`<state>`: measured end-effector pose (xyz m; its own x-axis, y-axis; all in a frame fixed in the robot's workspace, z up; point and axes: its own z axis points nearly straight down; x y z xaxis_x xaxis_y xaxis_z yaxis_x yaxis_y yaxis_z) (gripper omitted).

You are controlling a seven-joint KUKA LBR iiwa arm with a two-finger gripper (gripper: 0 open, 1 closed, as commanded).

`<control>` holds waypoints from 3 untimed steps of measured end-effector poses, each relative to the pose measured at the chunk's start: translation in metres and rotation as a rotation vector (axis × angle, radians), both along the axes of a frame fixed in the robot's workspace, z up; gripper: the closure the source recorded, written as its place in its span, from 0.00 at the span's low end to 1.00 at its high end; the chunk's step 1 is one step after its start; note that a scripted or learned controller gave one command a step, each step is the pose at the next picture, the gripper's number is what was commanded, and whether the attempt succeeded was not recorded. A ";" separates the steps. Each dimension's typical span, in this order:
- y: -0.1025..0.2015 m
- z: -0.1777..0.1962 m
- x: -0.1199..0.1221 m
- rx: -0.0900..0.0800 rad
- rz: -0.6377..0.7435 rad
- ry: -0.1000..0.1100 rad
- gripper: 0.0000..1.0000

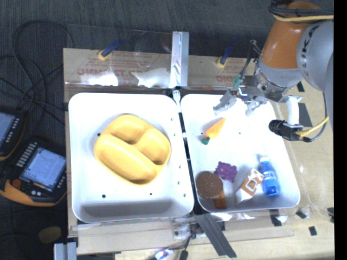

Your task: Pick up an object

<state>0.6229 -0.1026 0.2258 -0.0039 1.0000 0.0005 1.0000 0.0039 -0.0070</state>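
Where the arm (303, 37) reaches in from the right, its pincer (237, 104) hangs over the back part of the right bin (287, 161), its two fingers (223, 103) spread apart with nothing between them. Just below and to the left of it lies a toy carrot (214, 129), orange with a green end, on the bin's white floor and apart from the fingers. Nearer the front of the same bin sit a brown round block (210, 186), a purple piece (226, 171) just beside it, a small orange and white carton (250, 184) and a blue bottle (269, 180) lying next to the carton. The left bin (81, 194) holds a big yellow lump (132, 148), well apart from the pincer. A pendant (38, 169) with a lit screen rests left of the worktop (81, 64), beside dark cables (30, 75).
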 end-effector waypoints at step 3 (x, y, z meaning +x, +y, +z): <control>0.000 -0.132 0.028 -0.002 0.038 -0.011 1.00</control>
<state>0.6506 -0.1026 0.0937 -0.0415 0.9991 -0.0021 0.9991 0.0415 0.0037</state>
